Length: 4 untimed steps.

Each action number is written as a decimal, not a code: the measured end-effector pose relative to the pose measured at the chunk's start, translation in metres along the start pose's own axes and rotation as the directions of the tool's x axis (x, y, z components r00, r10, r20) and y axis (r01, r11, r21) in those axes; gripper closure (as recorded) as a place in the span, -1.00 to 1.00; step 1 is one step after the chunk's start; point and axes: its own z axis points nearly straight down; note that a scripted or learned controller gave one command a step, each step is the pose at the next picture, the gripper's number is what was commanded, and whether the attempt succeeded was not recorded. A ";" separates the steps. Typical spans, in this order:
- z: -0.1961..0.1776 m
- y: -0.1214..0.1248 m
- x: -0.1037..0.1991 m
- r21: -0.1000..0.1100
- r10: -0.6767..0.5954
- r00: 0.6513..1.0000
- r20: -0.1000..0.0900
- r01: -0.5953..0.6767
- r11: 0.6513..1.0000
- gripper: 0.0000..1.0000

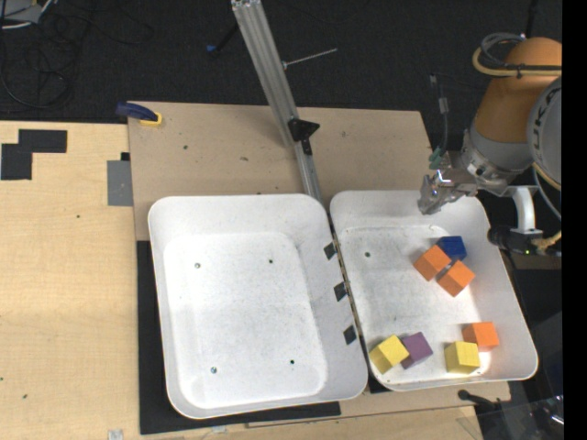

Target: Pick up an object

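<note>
The gripper [433, 195], whose state I cannot tell, hovers near light, stiff-looking blocks [444, 269]; grasp flat sides.

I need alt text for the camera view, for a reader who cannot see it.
The gripper hangs over the far rim of the right bin, which holds seven small blocks: orange, blue, yellow and purple. The left bin lies beside it.
</note>
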 end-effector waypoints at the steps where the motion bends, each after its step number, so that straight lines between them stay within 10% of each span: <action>1: -0.030 0.000 -0.002 0.002 0.000 1.000 0.000 0.000 1.000 1.00; 4: -0.044 -0.032 0.156 0.006 0.000 1.000 -0.003 0.000 1.000 1.00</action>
